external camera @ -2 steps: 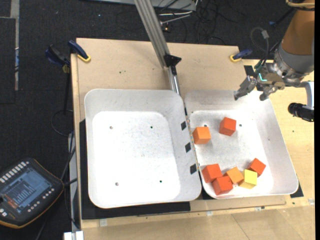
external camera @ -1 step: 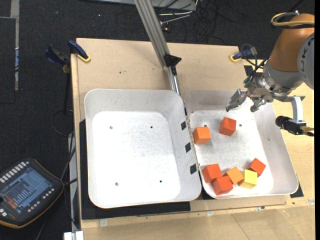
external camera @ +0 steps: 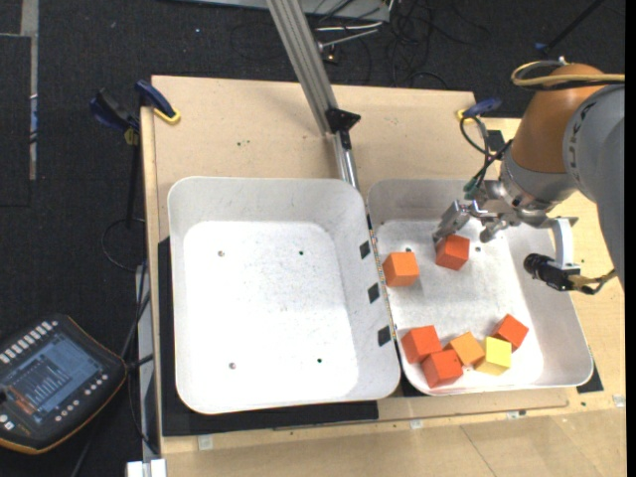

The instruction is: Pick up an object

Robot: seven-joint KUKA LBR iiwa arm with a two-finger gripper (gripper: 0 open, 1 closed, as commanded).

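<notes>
Hovering spread-fingered, the pincer (external camera: 463, 225) stood just above the red block (external camera: 452, 252); closing off-centre could have nudged it away.

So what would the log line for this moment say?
arm: over right bin | gripper: just above red block, grasp unclear | five more blocks in same bin | left bin: untouched

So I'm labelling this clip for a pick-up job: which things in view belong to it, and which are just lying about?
Part of the job:
gripper
red block below it
orange block
cluster of blocks
right bin

Lying about:
left bin
teach pendant
blue clamps
</notes>
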